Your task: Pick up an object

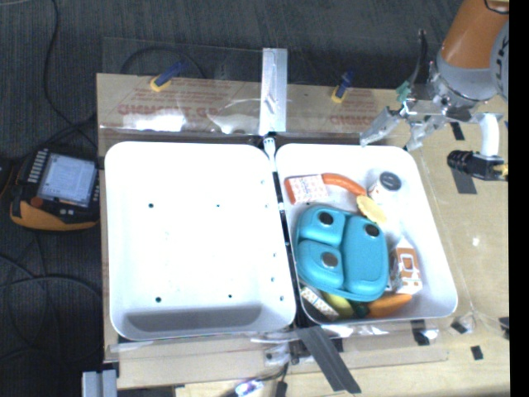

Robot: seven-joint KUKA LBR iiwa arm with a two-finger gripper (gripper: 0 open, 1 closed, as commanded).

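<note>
Right bin [438,246] crowded, blue tray [343,253] covering items, possibly packets [310,188]

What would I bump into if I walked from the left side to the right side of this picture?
Handheld screen pad → left white bin → metal strip between the bins → big blue plastic thing in the right bin → robot gripper.

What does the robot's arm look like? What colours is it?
The arm is round and chunky, with a big orange band and a grey part below it. At its tip sits a gripper of thin silvery metal fingers, with a small green bit near the wrist. A white piece and a black one stick out from its side.
</note>
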